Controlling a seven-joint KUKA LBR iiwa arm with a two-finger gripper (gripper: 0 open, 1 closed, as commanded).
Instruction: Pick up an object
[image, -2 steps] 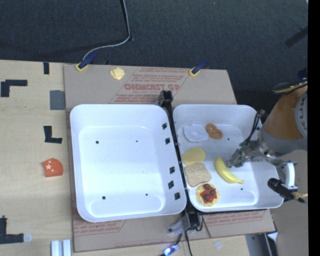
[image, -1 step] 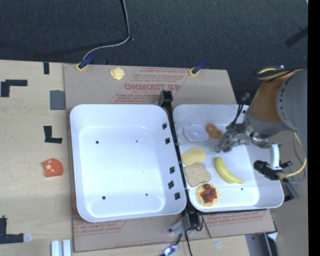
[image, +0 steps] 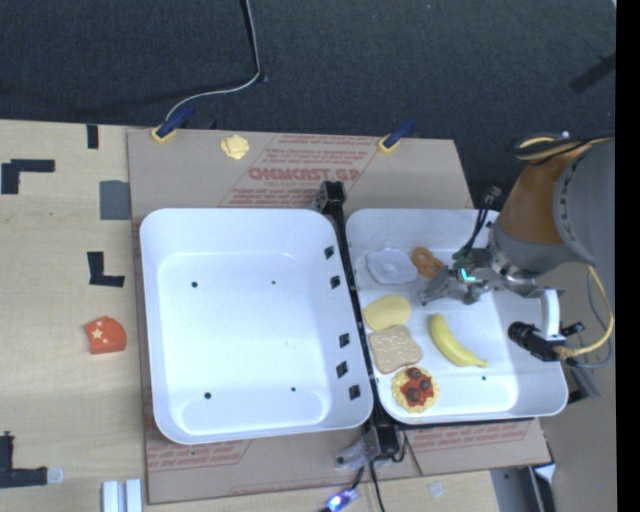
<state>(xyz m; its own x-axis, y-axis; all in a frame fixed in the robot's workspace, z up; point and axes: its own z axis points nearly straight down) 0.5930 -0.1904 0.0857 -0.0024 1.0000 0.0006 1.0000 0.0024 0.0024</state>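
Note:
The right bin (image: 500, 400) holds several toy foods: a yellow banana (image: 455, 342), a pale yellow oval piece (image: 387, 311), a tan slice of bread (image: 395, 348), a round tart with red berries (image: 415, 389), a whitish translucent piece (image: 388, 266) and a small orange piece (image: 426, 262). My gripper (image: 448, 287) hangs low over the bin's middle, between the orange piece and the banana, just right of the pale yellow piece. Its grey fingers point left and down. I see nothing between them.
The left bin (image: 240, 320) lies beside the right one, with a black divider clip (image: 333, 197) at the joint. On the bench lie a red block (image: 106, 335) at left and a small yellow lump (image: 235, 147) behind the bins. The arm's orange band (image: 530, 205) rises at right.

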